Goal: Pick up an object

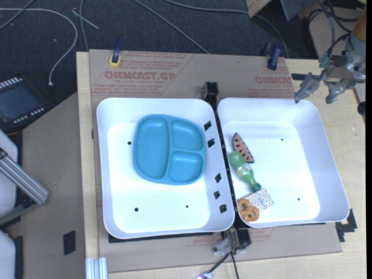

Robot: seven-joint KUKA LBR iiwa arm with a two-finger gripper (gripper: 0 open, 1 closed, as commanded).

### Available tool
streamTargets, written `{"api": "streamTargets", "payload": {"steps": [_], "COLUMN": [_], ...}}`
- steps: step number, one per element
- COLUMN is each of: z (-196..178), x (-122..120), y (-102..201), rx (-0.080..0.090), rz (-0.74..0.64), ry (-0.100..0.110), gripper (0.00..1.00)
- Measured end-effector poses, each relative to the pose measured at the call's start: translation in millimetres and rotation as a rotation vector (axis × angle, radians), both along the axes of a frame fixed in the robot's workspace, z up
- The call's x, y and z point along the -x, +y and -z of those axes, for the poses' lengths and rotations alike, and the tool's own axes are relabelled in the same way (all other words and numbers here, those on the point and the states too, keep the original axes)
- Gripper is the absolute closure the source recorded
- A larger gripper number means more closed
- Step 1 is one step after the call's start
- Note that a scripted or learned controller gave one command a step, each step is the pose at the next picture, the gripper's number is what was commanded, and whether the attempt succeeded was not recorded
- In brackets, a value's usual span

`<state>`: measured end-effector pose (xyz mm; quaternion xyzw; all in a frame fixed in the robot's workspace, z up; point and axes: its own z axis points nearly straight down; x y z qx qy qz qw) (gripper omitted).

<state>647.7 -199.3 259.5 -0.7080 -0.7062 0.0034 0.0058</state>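
Camera view looks down at a slant on a bench (145,68) covered by a tan cardboard sheet with red printing, bearing two shallow white plastic bins side by side. Lying in the left bin (116,214) is a light blue plastic plate (170,149) with three compartments, set toward the upper middle of the bin floor. Along the left wall of the right bin (302,173) lies a small group of objects. Topmost is a toy watermelon slice (242,147), red with dark seeds and a green rind. Just below it, touching or nearly so, lies a small green plastic bottle-shaped toy (244,170), tilted with its narrow end toward the lower right. Below that, in the bin's near left corner, sit a pale patterned packet (261,200) and a round orange piece (249,212), perhaps a toy biscuit; the detail is too small to be sure.

At the upper right, the grey arm's two-finger gripper (317,92) hangs above the far right corner of the right bin, well apart from the objects. Its fingers (305,89) are spread apart with nothing between them.

A blue-and-yellow clamp (116,53) and a blue clamp (273,54) hold the cardboard at the far edge.
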Motion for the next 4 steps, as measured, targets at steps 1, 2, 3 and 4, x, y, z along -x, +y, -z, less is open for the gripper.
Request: {"api": "streamTargets", "payload": {"steps": [1, 2, 3, 4], "z": [-8, 42, 99, 146], "x": [-2, -12, -17, -10], "y": [1, 4, -3, -9], "rx": [0.003, 0.002, 0.002, 0.002], "rz": [-0.003, -0.005, -0.003, -0.002], "ry": [-0.013, -0.008, -0.008, -0.008], "gripper": [0.00, 0.00, 0.00, 0.00]}}
